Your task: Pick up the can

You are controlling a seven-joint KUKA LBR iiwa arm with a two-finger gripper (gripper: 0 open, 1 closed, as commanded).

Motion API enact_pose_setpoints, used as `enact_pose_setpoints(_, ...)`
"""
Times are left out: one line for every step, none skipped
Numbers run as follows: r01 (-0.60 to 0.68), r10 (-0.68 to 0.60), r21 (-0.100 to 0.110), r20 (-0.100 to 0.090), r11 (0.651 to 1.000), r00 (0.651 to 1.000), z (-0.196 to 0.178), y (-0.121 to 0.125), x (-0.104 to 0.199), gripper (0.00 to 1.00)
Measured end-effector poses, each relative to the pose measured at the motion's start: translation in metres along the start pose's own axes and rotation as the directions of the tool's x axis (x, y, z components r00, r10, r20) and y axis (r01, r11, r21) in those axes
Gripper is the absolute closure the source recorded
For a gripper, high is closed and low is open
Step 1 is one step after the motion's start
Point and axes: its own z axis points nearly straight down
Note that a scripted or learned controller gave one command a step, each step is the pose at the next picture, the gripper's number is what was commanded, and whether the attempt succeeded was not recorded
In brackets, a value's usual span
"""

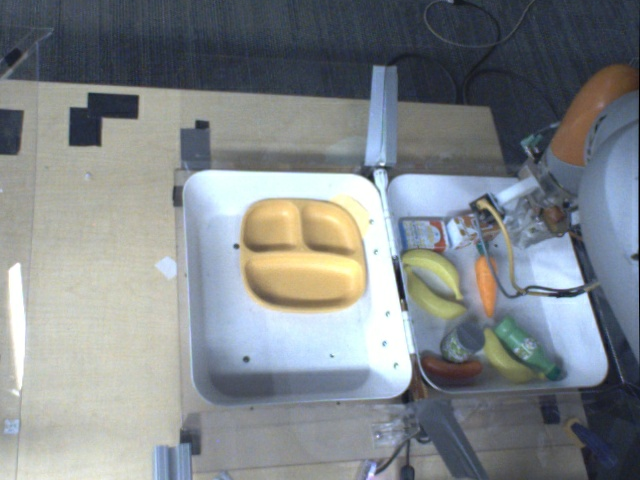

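Note:
The can [462, 341] has a grey top and a dark greenish side. It stands at the near end of the right bin [590, 363], wedged between a red sausage [452, 369], a yellow banana [507, 362] and a second banana [435, 282] further back. My gripper [530, 218] hangs over the far right part of that bin, well behind the can and apart from it, near a carrot [485, 286] and a white and blue packet [428, 234].
A green bottle [527, 348] lies on its side just right of the can. The left bin [205, 298] holds a yellow divided plate [303, 253]. A metal bar [382, 118] runs between the bins at the back.

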Motion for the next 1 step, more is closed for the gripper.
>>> enact_pose_setpoints(-0.001,0.001,0.000,-0.001,1.000,1.000,-0.0023,-0.0247,-0.0754,1.00)
